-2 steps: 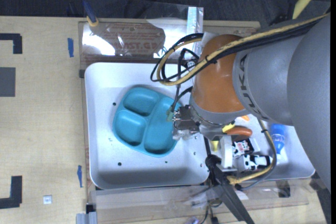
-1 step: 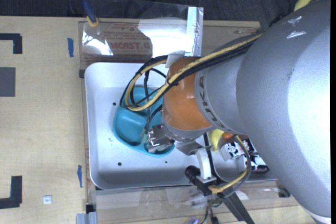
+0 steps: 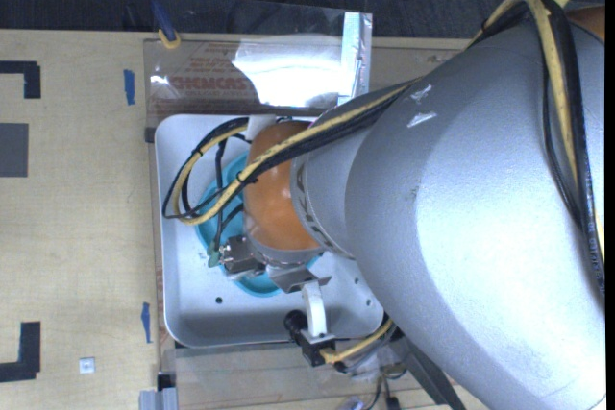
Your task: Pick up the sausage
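1. Arm [image 3: 461,206]: smooth grey metal, a broad rounded casing. It reaches in from the right and spans most of the right half of the view, with its wrist end down over the bin.
2. Orange band [image 3: 274,202]: glossy and ring-shaped, sitting above the wrist over the middle of the bin.
3. Cables [image 3: 192,173]: black and yellow, thin and flexible. They loop out to the left of the orange band and run back along the arm's casing.
4. Bin [image 3: 178,302]: white, shallow and rectangular with rounded corners and a matte floor. Its right part is covered by the arm.
5. Teal object [image 3: 252,285]: curved edge, smooth finish. It lies on the bin floor directly beneath the wrist and is largely covered.
6. Sausage: its place, and its relation to the gripping end, cannot be told; the wrist hides that part of the bin.
7. Clear plastic sheet [image 3: 288,62]: shiny and creased, with faint red lettering, just beyond the bin's far edge.
8. Bench [image 3: 77,235]: pale wood grain, bearing black tape marks [image 3: 29,80] and blue tape strips [image 3: 129,86].
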